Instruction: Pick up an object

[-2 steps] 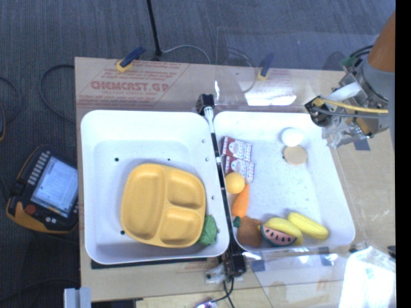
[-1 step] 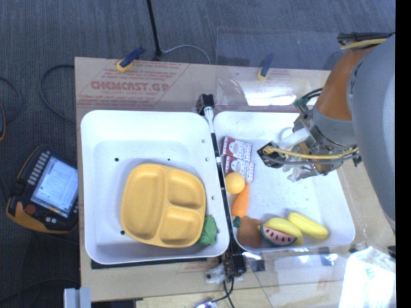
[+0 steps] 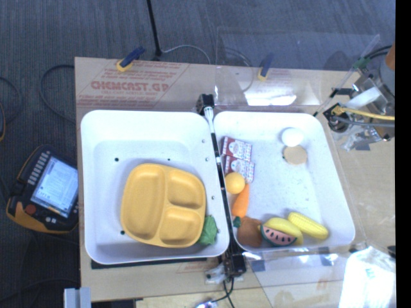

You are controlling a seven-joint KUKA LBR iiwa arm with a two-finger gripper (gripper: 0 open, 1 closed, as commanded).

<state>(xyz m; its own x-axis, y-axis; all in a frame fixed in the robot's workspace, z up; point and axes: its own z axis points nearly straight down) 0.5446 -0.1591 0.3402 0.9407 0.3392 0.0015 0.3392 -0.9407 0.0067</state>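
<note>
Grey-armed two-finger gripper (image 3: 354,132): hangs over the bare tabletop (image 3: 369,191), just outside the upper right corner of the right shallow white bin (image 3: 321,128), touching none of the objects; whether spread or pressed together not discernible. Left shallow white bin (image 3: 103,140): holds a yellow plastic three-compartment plate (image 3: 164,204), with a green leafy toy (image 3: 209,230) tucked against its lower right corner. Right bin, along the left wall: two red-and-white printed packets (image 3: 237,158), then a small yellow round fruit (image 3: 235,183) touching an orange toy carrot (image 3: 241,201). Near the front wall: a brown rounded toy (image 3: 248,232), a watermelon slice (image 3: 281,236) and a yellow corn cob (image 3: 309,225). Towards the back: a white ball (image 3: 292,136) just beside a tan disc (image 3: 295,154).
</note>
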